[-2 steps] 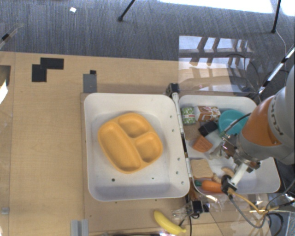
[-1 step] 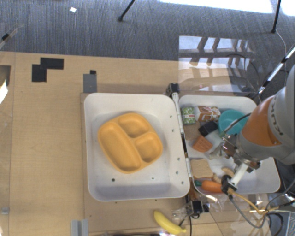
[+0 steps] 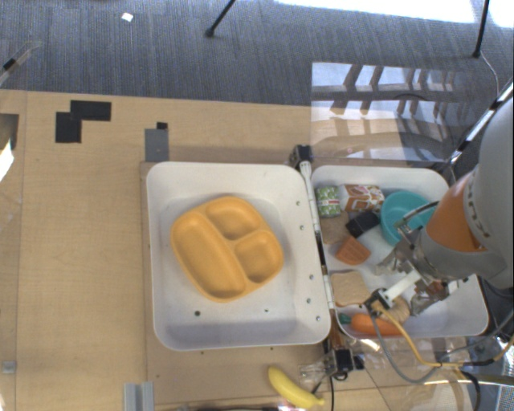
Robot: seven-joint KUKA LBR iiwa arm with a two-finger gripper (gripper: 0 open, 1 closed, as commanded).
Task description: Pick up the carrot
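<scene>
Wooden bench (image 3: 80,265) of pale tan board, seen from above at a slant. At 12 o'clock lies a dark grey ribbed floor (image 3: 161,48), probably carpet, crossed by thin black stand legs (image 3: 221,20). Bright light falls at 1 o'clock, throwing a window-like pattern of bars (image 3: 385,84) across floor and bench edge. Black tape patches (image 3: 80,119) sit on the bench at 10 o'clock, with a small grey bracket (image 3: 157,144) just beside them toward 11 o'clock.
</scene>
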